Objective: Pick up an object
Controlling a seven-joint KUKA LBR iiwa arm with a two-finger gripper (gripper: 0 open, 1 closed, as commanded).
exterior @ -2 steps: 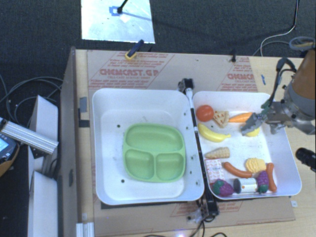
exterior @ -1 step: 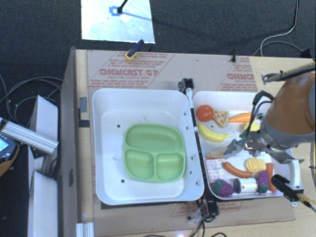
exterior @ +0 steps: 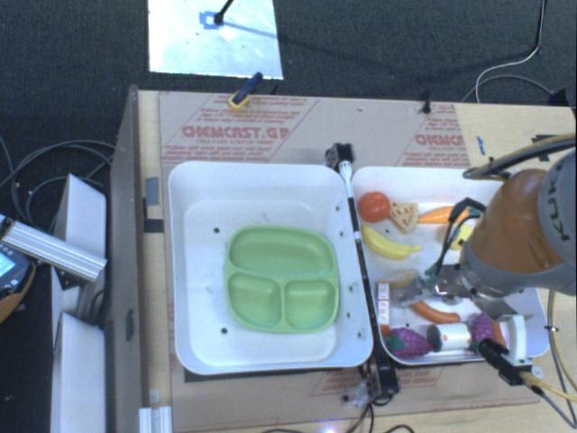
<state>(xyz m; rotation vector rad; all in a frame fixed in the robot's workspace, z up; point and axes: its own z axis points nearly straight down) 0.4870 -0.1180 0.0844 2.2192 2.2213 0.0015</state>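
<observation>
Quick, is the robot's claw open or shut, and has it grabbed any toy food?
Gripper: cannot be told, too small and blurred; it sits low in the right bin.

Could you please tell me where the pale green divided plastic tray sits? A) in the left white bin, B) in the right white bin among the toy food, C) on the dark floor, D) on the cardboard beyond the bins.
A: the pale green divided plastic tray lies flat in the left white bin, apart from the toy food in the right white bin.

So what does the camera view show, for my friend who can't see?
A grey and orange robot arm reaches over the right bin, full of toy food like a banana and tomato. The left bin holds a green divided plate.
</observation>
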